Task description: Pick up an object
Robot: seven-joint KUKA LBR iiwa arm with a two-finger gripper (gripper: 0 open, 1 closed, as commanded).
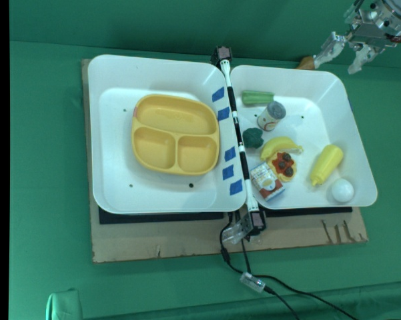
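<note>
— What lay in the left bin point(113, 199)?

— A yellow divided plate point(175, 134), smooth plastic, rounded, with three compartments. The bin itself was shallow, glossy white, with rounded corners.

— And along the seam?

— A white bar point(238, 139) with blue tape squares point(230, 154) ran between the bins.

— The right bin point(350, 122)?

— Toy food: a green cucumber point(257, 97) near the far wall, a small grey can point(271, 115), a dark green broccoli point(253, 137), a curved banana point(280, 145), a red and white carton point(266, 181), a pizza slice point(285, 165), a yellow mustard bottle point(326, 164) and a white ball point(341, 191) in the near right corner.

— And the gripper point(344, 51)?

— It hung above the bin's far right corner, fingers spread apart, nothing between them.

— The surface?

— Brown cardboard point(187, 245) on green cloth point(47, 179), with black cables point(287, 295) trailing at the front.
</note>
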